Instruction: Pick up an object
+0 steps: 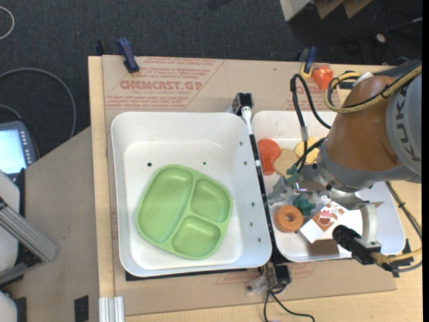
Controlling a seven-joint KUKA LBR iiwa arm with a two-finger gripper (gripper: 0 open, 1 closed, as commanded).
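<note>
The right bin (285, 247) holds several small objects. An orange ring like a doughnut (289, 218) lies near its front left. A red-orange piece (268, 151) and a tan piece (287, 159) lie further back. A white card with a red picture (324, 219) rests beside a brown block (323, 247). A teal object (305, 205) lies close under the wrist. My gripper (298, 185) hangs low over the bin's middle left, just above the ring and the teal object; the arm's body hides the fingers.
The left bin (127, 139) holds a green divided plate (185, 210). A black bar (253, 149) runs between the two bins. Cables loop behind the right bin, and an orange knob (322, 76) sits on the bench's back edge.
</note>
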